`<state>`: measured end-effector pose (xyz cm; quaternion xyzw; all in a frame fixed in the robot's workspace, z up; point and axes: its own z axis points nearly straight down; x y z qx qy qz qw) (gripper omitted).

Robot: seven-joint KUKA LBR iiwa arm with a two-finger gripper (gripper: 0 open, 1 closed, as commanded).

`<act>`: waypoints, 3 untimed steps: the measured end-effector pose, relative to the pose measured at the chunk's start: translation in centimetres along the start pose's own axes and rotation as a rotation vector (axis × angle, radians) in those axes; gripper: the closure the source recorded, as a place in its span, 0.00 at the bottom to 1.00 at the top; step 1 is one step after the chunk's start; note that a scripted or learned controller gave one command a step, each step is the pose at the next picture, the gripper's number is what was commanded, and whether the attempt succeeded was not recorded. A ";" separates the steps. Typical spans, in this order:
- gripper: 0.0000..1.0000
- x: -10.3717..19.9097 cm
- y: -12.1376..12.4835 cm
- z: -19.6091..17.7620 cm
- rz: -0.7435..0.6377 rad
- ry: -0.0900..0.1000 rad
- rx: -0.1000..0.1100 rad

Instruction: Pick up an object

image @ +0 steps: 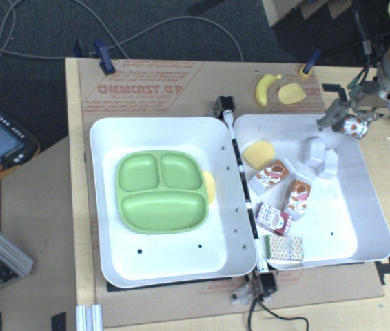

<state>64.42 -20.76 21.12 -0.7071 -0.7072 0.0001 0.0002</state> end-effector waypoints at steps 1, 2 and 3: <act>0.00 6.4 -3.8 6.6 -0.001 0.001 0.001; 0.00 8.7 -7.0 10.8 0.001 -0.003 -0.018; 0.00 9.4 -8.3 11.1 0.004 -0.009 -0.036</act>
